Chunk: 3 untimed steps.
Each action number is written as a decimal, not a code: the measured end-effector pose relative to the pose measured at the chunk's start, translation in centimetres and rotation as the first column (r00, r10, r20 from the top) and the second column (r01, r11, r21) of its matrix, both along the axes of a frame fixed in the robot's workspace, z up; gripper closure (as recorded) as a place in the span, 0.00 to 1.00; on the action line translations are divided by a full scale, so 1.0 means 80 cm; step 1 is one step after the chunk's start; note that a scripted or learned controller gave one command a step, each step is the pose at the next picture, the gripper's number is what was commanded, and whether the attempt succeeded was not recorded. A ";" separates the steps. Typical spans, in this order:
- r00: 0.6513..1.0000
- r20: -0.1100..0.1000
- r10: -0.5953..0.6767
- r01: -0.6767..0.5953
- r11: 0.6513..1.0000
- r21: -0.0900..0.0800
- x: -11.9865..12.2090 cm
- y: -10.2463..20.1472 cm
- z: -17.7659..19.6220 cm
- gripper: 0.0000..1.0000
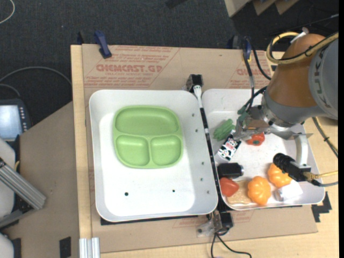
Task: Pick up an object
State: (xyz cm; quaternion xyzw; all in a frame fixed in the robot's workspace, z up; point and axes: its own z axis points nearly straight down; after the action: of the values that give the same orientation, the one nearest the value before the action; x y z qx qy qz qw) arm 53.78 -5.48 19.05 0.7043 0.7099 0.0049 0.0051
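Observation:
The right bin (215, 102) holds several small things. A green leafy piece (223, 129) lies near its left wall, with a black-and-white spotted item (229, 149) just below it. A small red piece (257, 140) sits beside the gripper (248, 129), which hangs low over the bin's middle, right next to the red piece and the green one. Further forward are a flat black block (230, 170), a red piece (228, 187), an orange pumpkin-like toy (258, 190), another orange toy (278, 176) and a white piece (291, 192). Nothing can be seen held.
The left bin (102, 160) holds a green divided plate (147, 136). The arm's grey and orange body (301, 85) covers the right bin's far right part. A black divider (206, 138) runs between the bins. Cardboard (134, 63) lies under both.

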 end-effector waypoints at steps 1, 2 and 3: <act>1.000 -0.016 0.000 0.000 1.000 0.005 -0.026 0.090 0.007 1.00; 1.000 -0.010 0.003 -0.003 1.000 0.004 -0.014 0.194 0.051 1.00; 1.000 -0.005 -0.001 0.001 1.000 0.005 -0.075 0.230 0.193 1.00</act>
State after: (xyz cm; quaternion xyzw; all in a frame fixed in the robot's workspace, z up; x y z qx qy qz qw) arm 47.80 12.94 34.53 0.7046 0.7096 0.0048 0.0014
